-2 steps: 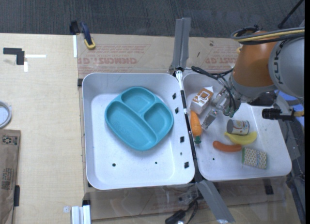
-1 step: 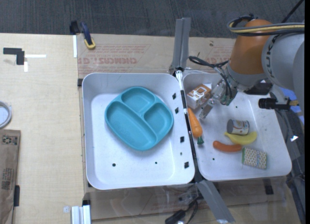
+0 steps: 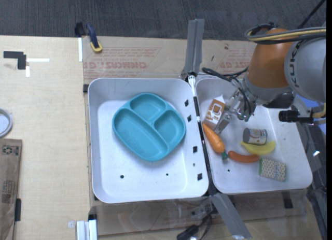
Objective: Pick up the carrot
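The carrot (image 3: 213,139) is a short orange cone with a green stub at its lower end. It lies slanted in the right bin (image 3: 290,182), close to the bin's left wall. My gripper (image 3: 233,118) hangs over the bin's upper middle, just above and to the right of the carrot's upper end. It is open, with nothing between its fingers. One grey finger (image 3: 223,125) points down toward the carrot and ends a little short of it.
A small orange-and-white box (image 3: 214,111) lies beside the gripper. A can (image 3: 255,135), a banana (image 3: 260,148), an orange-red long item (image 3: 243,156) and a patterned sponge (image 3: 272,169) fill the right bin's lower part. A blue divided plate (image 3: 149,126) rests in the left bin (image 3: 104,182).
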Motion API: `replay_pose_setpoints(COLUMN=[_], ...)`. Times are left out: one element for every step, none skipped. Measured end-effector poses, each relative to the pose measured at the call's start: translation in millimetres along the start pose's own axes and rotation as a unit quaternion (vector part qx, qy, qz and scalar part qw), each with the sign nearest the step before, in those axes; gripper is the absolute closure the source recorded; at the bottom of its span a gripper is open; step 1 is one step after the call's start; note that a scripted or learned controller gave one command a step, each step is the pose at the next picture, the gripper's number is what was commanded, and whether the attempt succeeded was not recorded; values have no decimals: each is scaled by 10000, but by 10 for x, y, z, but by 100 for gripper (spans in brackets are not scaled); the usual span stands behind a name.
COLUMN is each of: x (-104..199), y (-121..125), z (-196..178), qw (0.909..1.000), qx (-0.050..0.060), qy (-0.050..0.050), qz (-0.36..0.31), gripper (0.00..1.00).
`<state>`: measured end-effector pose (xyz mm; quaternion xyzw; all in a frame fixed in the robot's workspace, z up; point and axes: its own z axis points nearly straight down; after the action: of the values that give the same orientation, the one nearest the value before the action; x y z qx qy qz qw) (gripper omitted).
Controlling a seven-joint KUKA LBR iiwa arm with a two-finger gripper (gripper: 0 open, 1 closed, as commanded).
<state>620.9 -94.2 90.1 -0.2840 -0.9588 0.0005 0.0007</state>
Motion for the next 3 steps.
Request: replay_pose_setpoints(x=[504, 291, 364], y=[-428, -586, -240], z=[5, -4, -5], qw=[9994, 9923, 9735], qx=[-3, -11, -15], qy=[6, -14, -15], qz=[-351, -1241, -2287], gripper=[0, 0, 0])
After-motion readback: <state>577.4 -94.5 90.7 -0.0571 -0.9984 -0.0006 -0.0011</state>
